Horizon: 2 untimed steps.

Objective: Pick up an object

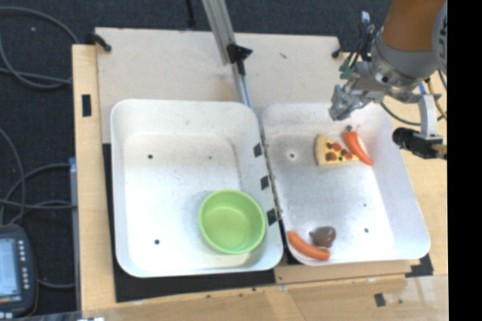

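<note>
I see the carrot point(358, 146) lying with its long axis from eleven to five o'clock; whether the gripper point(340, 107) is open, I cannot tell.

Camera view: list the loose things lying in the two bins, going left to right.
green bowl → sausage → brown lump → pizza slice → carrot

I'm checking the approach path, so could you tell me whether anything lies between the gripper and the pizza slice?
Nothing visible does. The gripper hovers over the right bin's far edge, and bare bin floor separates it from the pizza slice. A carrot touches the slice's right side.
</note>
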Each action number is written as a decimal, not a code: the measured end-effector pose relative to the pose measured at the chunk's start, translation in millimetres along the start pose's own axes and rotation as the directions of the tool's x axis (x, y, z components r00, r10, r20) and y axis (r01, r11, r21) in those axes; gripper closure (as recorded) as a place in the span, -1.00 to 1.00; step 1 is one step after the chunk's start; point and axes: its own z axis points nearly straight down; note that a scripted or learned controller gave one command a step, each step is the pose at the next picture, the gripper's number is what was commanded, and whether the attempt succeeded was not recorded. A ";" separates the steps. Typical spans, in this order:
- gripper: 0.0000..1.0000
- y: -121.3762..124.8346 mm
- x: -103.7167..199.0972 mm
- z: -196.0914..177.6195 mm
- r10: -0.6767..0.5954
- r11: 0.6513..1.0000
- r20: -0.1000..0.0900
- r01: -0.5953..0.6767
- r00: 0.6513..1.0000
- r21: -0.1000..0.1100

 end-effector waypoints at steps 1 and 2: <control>1.00 -3.5 50.9 15.5 -0.001 1.000 0.000 0.001 1.000 0.006; 1.00 -9.3 100.2 28.1 -0.001 1.000 0.000 0.001 1.000 0.006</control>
